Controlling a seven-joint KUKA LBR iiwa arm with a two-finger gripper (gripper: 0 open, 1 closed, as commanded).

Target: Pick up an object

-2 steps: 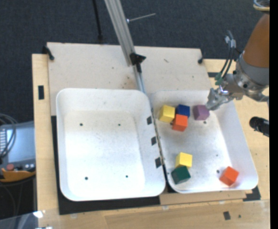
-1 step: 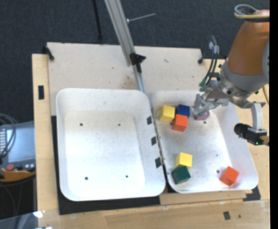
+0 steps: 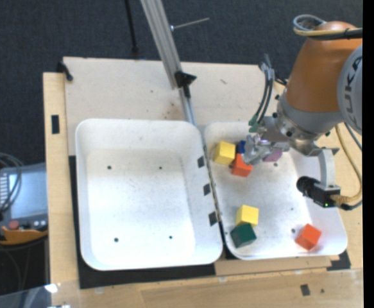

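Arm [image 3: 321, 76] enters from view's right, upper portion of frame. Orange band sits up and to the right of the gripper [image 3: 251, 151]; grey wrist section directly beneath band, btwn it and the gripper. Wrist pitched down and toward view's left. Gripper low, at end of wrist assy; finger state not discernible. Cables run along the wrist just above the gripper. Small black module w/ green light hangs below-right of the gripper.

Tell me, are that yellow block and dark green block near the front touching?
Touching: the camera view shows the yellow block resting against the green block, no gap between them.
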